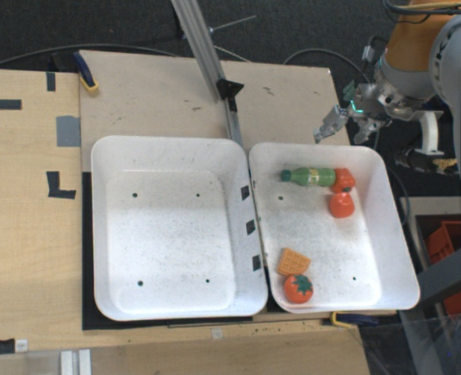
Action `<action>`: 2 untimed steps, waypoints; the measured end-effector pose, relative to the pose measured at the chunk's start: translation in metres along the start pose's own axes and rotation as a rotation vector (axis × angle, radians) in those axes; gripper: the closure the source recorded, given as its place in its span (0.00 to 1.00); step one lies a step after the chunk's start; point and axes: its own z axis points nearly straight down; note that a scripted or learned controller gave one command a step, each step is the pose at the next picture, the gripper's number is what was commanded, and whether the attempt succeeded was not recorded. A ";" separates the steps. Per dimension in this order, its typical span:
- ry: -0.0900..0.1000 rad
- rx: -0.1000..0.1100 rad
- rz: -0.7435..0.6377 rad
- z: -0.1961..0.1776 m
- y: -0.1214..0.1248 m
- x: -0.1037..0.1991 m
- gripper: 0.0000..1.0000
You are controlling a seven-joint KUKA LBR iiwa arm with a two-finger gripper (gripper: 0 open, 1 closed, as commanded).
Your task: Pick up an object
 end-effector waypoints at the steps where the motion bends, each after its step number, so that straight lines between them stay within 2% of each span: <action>1: 0.000 0.005 0.002 0.055 0.002 -0.009 0.00; 2: 0.001 0.006 0.000 0.119 0.004 -0.004 0.00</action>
